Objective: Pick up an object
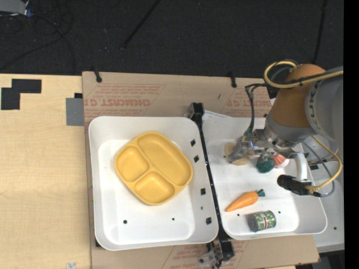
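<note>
We see two white bins on a cardboard-lined bench, black floor with cables behind. The left bin holds a yellow divided plate. In the right bin lie a carrot and a green can; the gripper hangs near the far wall, and whether it is spread we cannot tell.

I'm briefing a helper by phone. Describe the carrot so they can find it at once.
Start at the right-hand white bin, the one the grey arm reaches into. Near its front, just right of the divider between the bins, lies the carrot, pointing lower left. It is bright orange and tapered with a green top, unlike the stubby green can just below it.
</note>
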Action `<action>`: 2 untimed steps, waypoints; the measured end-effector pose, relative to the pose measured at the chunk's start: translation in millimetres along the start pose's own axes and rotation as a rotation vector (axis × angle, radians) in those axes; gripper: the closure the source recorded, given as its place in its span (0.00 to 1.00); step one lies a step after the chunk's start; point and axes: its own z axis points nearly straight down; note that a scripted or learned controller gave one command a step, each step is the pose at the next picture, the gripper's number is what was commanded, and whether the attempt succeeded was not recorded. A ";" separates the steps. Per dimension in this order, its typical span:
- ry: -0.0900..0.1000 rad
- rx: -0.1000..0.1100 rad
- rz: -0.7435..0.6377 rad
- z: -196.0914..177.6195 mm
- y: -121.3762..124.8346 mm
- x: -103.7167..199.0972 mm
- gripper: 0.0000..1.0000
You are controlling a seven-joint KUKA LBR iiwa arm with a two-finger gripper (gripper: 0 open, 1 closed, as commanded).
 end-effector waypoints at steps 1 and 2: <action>-0.001 -0.008 -0.001 34.6 0.4 0.5 0.00; -0.001 -0.004 0.001 26.2 0.6 -0.5 1.00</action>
